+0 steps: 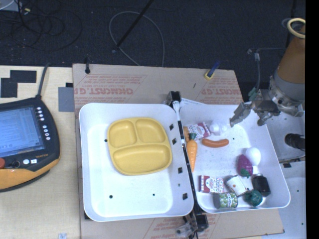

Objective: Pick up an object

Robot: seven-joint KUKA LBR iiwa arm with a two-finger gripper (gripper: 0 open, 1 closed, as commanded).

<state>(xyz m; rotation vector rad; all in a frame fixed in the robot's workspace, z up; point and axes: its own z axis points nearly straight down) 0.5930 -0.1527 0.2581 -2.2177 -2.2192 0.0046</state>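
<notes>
STATUS: pick not yet made | fingers point(252, 114) spread wide, holding nothing | sausage point(215, 143) below-left of fingers, untouched | REMAINING: descend, close, lift

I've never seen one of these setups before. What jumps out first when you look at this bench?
The big yellow divided plate in the left white bin grabs the eye first. Next, the right bin is crowded with small toy foods, among them a carrot, a sausage and a white egg. The gripper hangs over that bin's far right corner, fingers spread.
</notes>
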